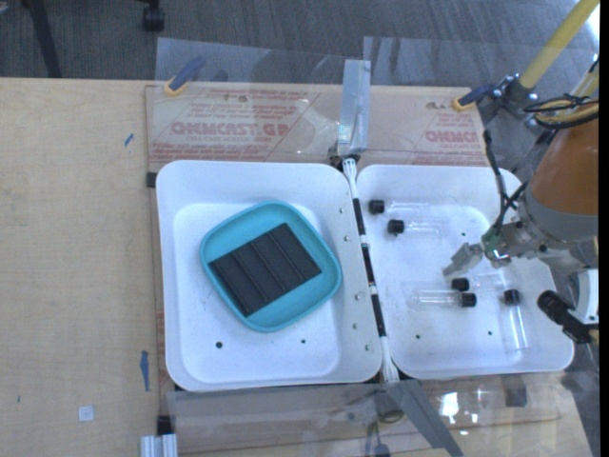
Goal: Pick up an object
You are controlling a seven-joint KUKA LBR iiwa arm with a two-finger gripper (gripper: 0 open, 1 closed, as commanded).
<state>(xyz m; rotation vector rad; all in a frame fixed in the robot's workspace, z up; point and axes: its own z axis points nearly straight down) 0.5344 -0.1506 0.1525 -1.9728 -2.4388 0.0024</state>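
- Nearest the camera, at the desk's near edge, the front rims of two white bins are seen side by side: the left bin (181, 350) and the right bin (419, 350).
- Clear vials with black caps are scattered in the right bin: one vial (442, 298) lies near its middle, another (515, 320) toward its near right corner, and two more (417, 227) toward its far left corner.
- The gripper (481, 255) is seen low over the right bin, just beside the middle vial; whether the fingers are wide or narrow cannot be told, and nothing is seen between them.
- A failed grasp is judged the main risk: the vials are round, clear and small, so one could be rolled aside or squeezed out as the fingers close.
- A second risk is judged from the crowding: a neighbouring cap could be struck instead.
- In the left bin a teal tray (271, 265) is held, with a dark ribbed slab (265, 268) lying in it.
- Along the desk's far edge, clear plastic sheeting (247, 127) is taped down.
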